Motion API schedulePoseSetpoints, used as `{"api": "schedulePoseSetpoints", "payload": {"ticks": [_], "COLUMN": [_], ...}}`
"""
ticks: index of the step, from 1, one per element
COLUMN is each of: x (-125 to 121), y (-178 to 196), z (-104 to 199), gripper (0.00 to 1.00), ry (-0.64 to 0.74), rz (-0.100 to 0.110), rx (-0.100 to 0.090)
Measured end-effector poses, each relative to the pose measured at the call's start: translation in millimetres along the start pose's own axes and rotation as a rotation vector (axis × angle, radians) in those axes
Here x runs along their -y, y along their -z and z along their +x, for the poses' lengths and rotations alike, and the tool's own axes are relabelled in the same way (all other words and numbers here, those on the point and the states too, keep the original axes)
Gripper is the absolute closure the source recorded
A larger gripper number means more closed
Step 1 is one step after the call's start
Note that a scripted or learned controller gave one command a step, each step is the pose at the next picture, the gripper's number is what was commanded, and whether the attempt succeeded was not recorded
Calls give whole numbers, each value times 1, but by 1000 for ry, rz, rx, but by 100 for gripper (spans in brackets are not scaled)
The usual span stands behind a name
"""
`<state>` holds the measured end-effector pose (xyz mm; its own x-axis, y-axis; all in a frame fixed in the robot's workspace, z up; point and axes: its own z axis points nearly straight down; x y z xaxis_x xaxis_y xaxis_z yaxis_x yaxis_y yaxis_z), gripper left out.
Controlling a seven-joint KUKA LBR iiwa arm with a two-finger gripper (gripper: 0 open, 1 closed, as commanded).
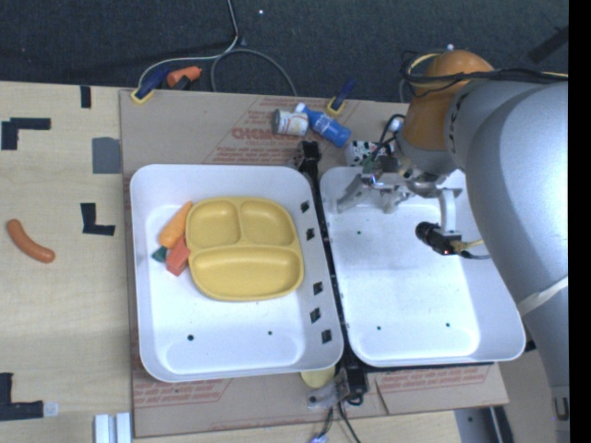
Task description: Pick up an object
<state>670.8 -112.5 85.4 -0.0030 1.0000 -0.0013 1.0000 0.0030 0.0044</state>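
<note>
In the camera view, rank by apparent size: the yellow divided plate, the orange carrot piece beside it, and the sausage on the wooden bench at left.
1. yellow divided plate, clearly largest.
2. and 3. carrot piece and sausage look about alike; I won't rank them.

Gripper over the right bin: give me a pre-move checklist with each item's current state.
1. Gripper located: ok, at the right bin's upper left corner.
2. Object between fingers: cannot tell, the wrist hides them.
3. Targets in reach: not ok, the yellow tray and carrot lie in the left bin, across the divider.
4. Tray graspable: cannot tell, it lies flat and wide.
5. Carrot free: not ok, it is pressed against the tray's left edge.
6. Cable clear of the path: cannot tell.
</note>
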Motion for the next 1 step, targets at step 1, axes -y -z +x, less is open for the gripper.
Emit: {"api": "schedulePoseSetpoints", "payload": {"ticks": [1], "x": [1], "y": [11], "z": [0], "gripper": [100], "ry": [1], "rz": [1], "rx": [2]}}
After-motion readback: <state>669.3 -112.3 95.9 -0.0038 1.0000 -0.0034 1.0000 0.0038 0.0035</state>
